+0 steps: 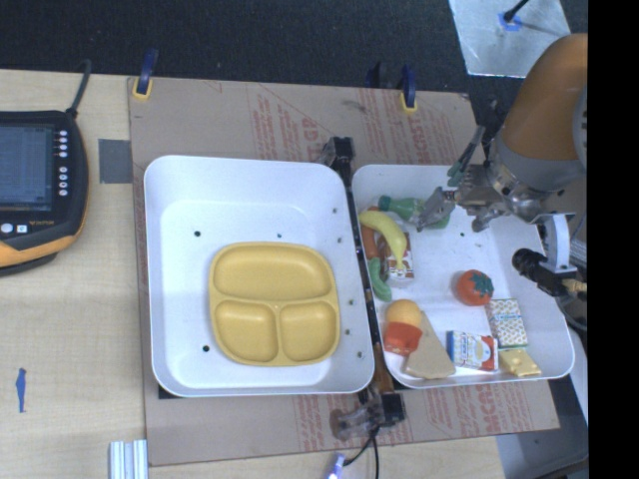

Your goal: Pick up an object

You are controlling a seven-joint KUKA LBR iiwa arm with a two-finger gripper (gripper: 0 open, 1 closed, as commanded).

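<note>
Over the right bin [564,362], near its upper part, the fingers [435,211] of the gripper [459,213] stand spread apart, with nothing between them. One dark finger points left toward the green toy [401,208] at the bin's top left; whether it touches that piece cannot be told. The other finger [482,220] lies a little to the right over bare white floor.

The arm [544,118] comes in from the right, its orange band high above the bin's far right corner, and its grey wrist slants down and left to the fingers.

Below the fingers in the same bin lie a yellow banana [387,232], touching a small brown and white packet [396,263] along the bin's left wall. A red tomato-like toy [473,286] sits apart near the middle. Lower down are an orange and yellow cup shape [402,325], a tan wedge [429,355] touching it, a small carton [471,350], a patterned box [507,321] and a yellow block [518,364].

The left bin [170,267] holds a yellow divided tray [274,302]. A handheld control pad [38,188] rests on the bench [70,367] at far left.
</note>
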